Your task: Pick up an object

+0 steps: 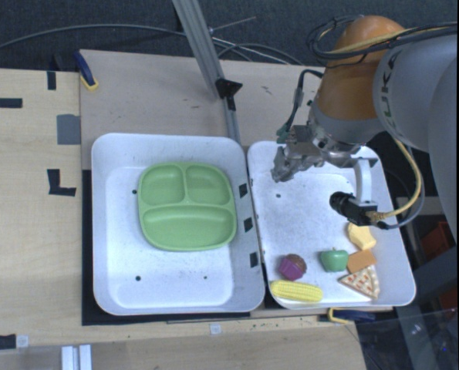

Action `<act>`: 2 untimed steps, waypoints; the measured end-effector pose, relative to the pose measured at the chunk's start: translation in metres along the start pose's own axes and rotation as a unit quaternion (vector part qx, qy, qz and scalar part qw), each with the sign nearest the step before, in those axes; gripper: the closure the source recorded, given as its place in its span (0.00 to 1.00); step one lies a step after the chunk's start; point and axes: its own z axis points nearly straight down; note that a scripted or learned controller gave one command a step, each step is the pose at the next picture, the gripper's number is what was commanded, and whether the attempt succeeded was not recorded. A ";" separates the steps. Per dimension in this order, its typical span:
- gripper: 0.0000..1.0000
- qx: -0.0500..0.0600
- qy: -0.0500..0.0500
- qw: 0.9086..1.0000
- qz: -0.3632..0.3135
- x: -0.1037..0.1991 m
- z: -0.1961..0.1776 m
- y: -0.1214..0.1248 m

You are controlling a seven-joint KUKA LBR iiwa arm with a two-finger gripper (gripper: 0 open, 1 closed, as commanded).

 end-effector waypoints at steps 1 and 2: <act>1.00 0.001 0.000 1.000 -0.001 0.063 0.002 -0.012; 1.00 0.001 -0.001 1.000 0.000 0.112 0.014 -0.019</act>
